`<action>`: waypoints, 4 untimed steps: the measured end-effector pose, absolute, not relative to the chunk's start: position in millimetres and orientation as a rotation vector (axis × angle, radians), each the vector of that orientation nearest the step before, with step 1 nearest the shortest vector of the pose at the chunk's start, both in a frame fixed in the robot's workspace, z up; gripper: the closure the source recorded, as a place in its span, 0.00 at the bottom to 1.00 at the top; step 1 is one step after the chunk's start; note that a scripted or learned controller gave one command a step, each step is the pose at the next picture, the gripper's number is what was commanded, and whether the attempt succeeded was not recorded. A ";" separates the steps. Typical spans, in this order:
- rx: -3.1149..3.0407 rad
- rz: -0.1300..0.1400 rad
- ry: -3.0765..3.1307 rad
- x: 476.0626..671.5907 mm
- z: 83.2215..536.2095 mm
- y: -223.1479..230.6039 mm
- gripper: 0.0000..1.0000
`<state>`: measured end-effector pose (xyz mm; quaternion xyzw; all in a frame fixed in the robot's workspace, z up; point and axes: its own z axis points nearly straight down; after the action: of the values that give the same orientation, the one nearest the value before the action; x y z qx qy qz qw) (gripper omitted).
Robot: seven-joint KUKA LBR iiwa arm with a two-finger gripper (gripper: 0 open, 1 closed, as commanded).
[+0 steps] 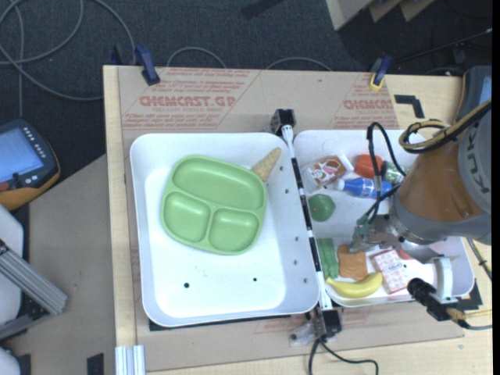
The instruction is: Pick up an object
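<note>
The right bin (311,143) holds several small things. A green ball (320,206) lies near its left wall. Behind it are a white and red packet (328,170), a blue bottle (361,187) and a red-orange piece (367,165). At the front lie a yellow banana (355,287), an orange-brown slab (353,266), a green strip (326,258) and a pink packet (389,269). My gripper (362,238) hangs low over the middle of this bin, just above the slab and to the right of the green ball. The grey and orange arm (437,190) hides the bin's right half.
The left bin (211,287) carries a light green divided plate (212,204), with a tan cone (266,163) at the plate's far right corner. A black clamp (282,119) sits where the two bins meet. Blue clips (146,62) hold the board's far edge.
</note>
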<state>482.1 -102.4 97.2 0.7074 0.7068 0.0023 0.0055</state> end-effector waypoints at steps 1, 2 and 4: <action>2.215 0.007 2.213 481.9 97.0 -102.3 0.00; 2.221 0.001 2.220 479.5 160.3 -116.0 0.00; 2.221 0.001 2.219 479.2 94.0 -99.4 1.00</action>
<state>479.2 -99.4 94.0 0.7073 0.7069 0.0003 0.0009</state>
